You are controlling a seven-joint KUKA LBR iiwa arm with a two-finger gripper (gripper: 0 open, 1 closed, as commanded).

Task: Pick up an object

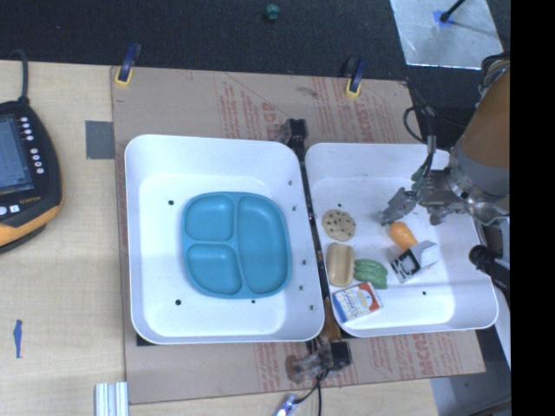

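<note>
right bin [364,159] top half wide open | 6 items bunched low-left | left bin [147,232]: blue tray [235,243] hogs the middle, rim strip free

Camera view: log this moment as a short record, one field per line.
left bin: blue divided plate
right bin: cookie, tan bread piece, green item, orange piece, grey-white block, small printed packet
gripper: low over right bin, above orange piece
held: nothing seen between fingers
bench, left: black and orange pendant
</note>
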